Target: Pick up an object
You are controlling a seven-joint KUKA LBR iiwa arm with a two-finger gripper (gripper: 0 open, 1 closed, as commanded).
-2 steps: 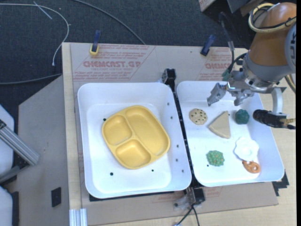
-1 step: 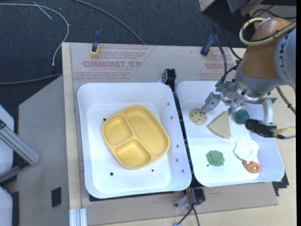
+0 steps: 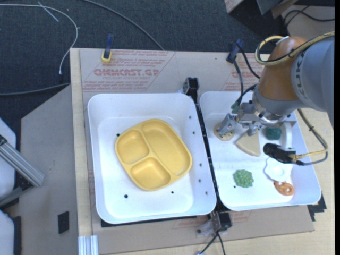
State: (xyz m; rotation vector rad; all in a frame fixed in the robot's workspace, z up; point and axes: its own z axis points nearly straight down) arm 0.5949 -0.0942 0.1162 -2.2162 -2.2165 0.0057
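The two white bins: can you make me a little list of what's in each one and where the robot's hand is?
left bin: a yellow plate with three compartments
right bin: green bumpy ball, tan wedge, fried egg toy, small orange ring, teal piece
gripper: low over the right bin's far left part, by a small round tan piece
holding something: cannot tell

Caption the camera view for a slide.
KUKA arm's gripper low over the right bin among small food toys; a yellow divided plate lies in the left bin.
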